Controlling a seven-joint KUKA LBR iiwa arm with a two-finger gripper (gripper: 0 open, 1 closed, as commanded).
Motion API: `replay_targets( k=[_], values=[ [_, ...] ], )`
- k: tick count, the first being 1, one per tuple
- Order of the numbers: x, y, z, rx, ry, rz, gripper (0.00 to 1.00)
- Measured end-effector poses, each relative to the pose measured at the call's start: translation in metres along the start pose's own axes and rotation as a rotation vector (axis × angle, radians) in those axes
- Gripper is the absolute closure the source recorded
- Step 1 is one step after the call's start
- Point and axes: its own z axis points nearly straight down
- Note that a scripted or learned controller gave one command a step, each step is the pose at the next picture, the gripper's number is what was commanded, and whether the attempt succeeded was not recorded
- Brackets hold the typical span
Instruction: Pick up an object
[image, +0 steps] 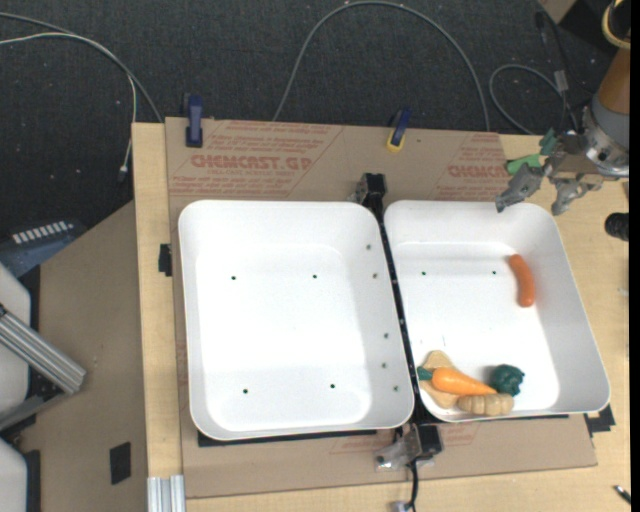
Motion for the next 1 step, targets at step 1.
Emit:
replay_targets(
  k=[1],
  values=[
    [-0.0246,-0.0039,0.1417,0.009,0.002,0.002,0.00]
  ],
)
